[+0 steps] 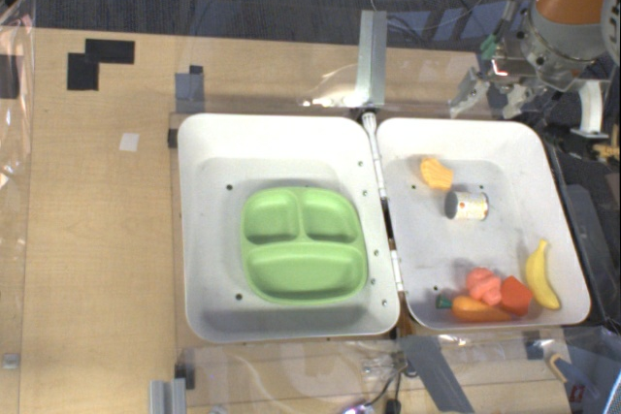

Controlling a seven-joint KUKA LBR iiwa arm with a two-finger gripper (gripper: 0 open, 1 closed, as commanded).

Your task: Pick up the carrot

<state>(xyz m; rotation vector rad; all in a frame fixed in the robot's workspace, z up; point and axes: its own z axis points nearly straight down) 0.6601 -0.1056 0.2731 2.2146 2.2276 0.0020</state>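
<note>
The carrot [479, 309], orange with a green stub at its left end, lies flat at the front edge of the right bin [427, 252]. It touches a pink item [482, 284] behind it and a red item [516, 296] at its right end. My gripper [488, 98] hangs above the back rim of the right bin, far from the carrot. Its fingers are spread apart with nothing between them.
A yellow banana [540, 274] lies by the right bin's right wall. A small white-and-grey can [468, 205] and a yellow-orange item [436, 174] sit near that bin's middle and back. The left bin [209, 208] holds a green divided plate [303, 242].
</note>
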